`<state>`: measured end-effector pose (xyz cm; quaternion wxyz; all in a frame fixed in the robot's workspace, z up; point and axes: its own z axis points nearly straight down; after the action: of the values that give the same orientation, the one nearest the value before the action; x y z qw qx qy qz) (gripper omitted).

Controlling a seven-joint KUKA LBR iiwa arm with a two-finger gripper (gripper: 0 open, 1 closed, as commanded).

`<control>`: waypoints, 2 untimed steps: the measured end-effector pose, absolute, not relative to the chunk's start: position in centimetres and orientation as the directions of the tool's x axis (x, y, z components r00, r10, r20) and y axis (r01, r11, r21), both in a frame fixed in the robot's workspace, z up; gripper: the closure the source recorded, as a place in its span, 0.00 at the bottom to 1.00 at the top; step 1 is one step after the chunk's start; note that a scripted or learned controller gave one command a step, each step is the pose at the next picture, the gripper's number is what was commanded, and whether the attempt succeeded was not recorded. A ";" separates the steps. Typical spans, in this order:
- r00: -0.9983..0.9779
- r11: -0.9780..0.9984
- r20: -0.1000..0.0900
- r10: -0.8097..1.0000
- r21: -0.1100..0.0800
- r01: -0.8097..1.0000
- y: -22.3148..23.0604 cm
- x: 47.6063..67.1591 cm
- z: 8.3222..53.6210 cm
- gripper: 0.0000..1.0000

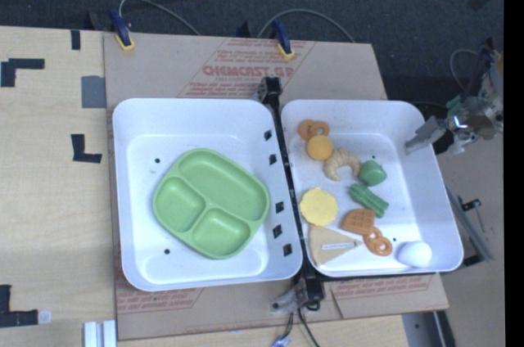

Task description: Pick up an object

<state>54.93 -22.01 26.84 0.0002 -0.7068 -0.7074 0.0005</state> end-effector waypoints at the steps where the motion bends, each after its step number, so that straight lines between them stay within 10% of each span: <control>1: -0.003 0.003 0.002 1.000 -0.003 1.000 -11.8 56.2 17.0 0.00; 2: -0.001 0.001 0.000 1.000 -0.004 1.000 -10.6 59.3 10.0 0.00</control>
<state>59.34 -10.60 9.96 0.0014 -0.7068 -0.7074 0.0014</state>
